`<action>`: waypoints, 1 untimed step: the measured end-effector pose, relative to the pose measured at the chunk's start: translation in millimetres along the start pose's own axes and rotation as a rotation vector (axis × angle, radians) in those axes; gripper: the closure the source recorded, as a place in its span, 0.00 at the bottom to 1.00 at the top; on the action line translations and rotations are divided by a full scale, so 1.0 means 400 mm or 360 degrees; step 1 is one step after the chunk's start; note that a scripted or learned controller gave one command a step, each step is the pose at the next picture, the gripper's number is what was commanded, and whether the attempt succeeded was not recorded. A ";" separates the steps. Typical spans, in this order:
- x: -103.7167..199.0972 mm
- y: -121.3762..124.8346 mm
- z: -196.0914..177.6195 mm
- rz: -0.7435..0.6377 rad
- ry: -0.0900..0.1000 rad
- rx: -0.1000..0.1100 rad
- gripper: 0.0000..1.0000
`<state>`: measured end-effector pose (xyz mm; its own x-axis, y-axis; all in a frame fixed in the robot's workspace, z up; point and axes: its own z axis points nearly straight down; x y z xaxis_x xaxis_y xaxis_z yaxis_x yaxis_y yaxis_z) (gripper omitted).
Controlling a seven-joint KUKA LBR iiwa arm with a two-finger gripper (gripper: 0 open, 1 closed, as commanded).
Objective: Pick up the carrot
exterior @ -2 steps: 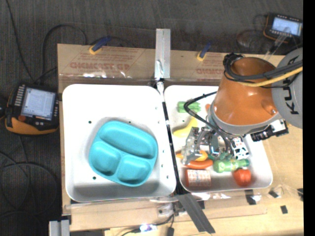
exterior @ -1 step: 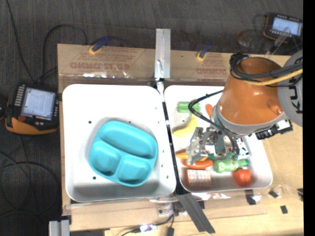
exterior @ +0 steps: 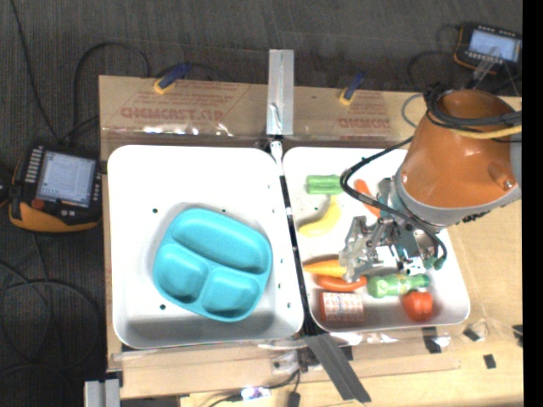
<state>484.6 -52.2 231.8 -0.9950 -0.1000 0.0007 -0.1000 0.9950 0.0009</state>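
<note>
Gripper (exterior: pixel 363 251) down inside the right bin (exterior: pixel 383 161), hanging near the middle of it among the toy food, reaching in from the right under the wide orange band (exterior: pixel 458 155) that hides the bin's far right part. Open or closed: cannot tell from this slanted look, with metal parts and cables crowding the tip. Nothing seen in its grasp. Carrot (exterior: pixel 326 267) lying flat on the bin floor just left of and slightly below the gripper, long side roughly across the bin, close to the tip, though touching or apart cannot be judged. Right below the carrot, a shorter red-orange piece (exterior: pixel 341 284), side by side with it. Banana (exterior: pixel 321 220) above the carrot, toward the wall between the bins; green stick (exterior: pixel 323 183) further up, near the top edge. Along the bottom edge, a small labelled can (exterior: pixel 342 308), then a green piece (exterior: pixel 386 287) and a red tomato (exterior: pixel 417 304) to its right. Left bin (exterior: pixel 136 193) holding a blue divided tray (exterior: pixel 212 261), tilted slightly, well apart from the gripper. Handheld screen (exterior: pixel 55 185) on the dark floor to the left of the bench.
</note>
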 end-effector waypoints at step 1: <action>-0.013 -0.016 -0.097 -0.0662 -0.0003 -0.0003 1.00</action>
<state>490.5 -58.0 270.5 -0.8698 -0.4934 -0.0020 -0.4934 0.8698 0.0028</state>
